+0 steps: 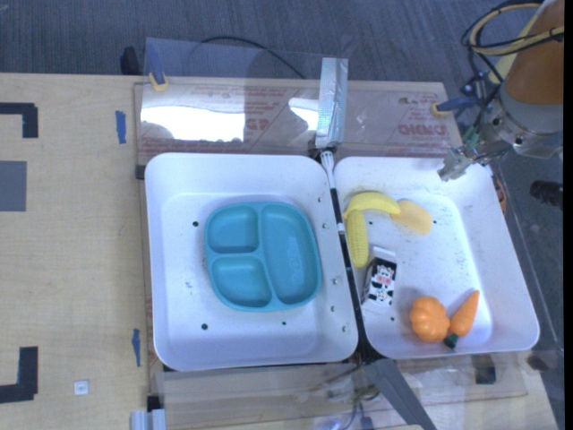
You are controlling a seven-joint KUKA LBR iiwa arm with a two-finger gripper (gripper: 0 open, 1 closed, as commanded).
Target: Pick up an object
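Single fixed view, set above the bench and angled down at a slant. Both white bins are taken in whole: left bin, right bin. Moderate distance. The arm is seen entering at the upper right. Dark floor is included along the top.

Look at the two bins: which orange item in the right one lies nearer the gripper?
The carrot, slanted beside the bin's right wall. The round orange fruit sits just left of it, farther from the gripper.
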